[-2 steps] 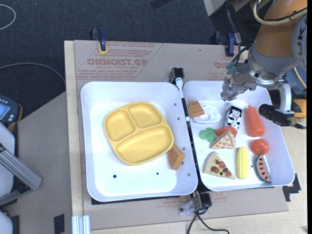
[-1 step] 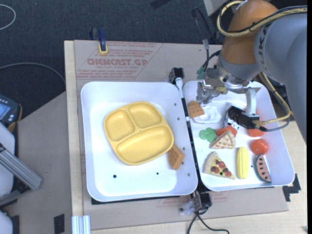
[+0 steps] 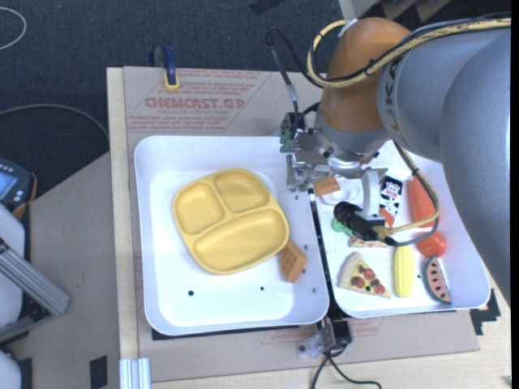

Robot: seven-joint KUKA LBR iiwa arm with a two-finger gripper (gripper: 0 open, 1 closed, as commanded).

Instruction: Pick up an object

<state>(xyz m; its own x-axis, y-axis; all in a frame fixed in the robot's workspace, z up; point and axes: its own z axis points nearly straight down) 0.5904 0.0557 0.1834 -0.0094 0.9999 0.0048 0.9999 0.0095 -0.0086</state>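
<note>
The gripper (image 3: 312, 171) hangs over the seam between the bins; a tan block (image 3: 327, 187) sits beneath it. Whether it grips anything, I cannot tell; a yellow tray (image 3: 231, 220) lies in the left bin (image 3: 154, 217).

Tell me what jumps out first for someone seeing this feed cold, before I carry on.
The big grey arm with its orange band, reaching in from the right and hanging over the rim between the two bins. Next, the yellow divided plate in the middle of the left bin, with a small brown toast-like piece by its lower right corner. Then the toy food in the right bin: pizza slice, corn cob, watermelon wedge, carrot.
</note>
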